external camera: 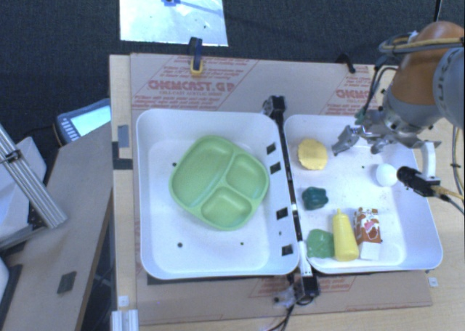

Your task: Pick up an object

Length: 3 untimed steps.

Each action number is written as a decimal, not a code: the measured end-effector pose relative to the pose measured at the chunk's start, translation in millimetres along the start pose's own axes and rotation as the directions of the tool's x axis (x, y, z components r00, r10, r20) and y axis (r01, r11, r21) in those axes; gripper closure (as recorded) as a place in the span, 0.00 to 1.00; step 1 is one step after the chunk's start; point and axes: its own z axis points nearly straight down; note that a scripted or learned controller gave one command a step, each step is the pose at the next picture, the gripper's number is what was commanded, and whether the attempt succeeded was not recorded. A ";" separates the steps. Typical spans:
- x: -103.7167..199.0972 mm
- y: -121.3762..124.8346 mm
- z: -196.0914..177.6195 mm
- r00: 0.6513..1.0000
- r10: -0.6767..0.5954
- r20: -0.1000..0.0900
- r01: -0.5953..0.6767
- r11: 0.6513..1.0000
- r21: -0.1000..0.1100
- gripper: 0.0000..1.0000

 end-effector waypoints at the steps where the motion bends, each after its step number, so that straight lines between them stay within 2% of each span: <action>1: 10.0 -2.8 54.8 1.000 -0.003 -0.001 0.003 1.000 0.000 0.00; 2: 9.1 -1.0 40.7 1.000 -0.003 0.001 0.003 1.000 -0.006 1.00; 3: -0.1 4.1 -10.0 1.000 0.000 0.002 0.000 1.000 -0.007 1.00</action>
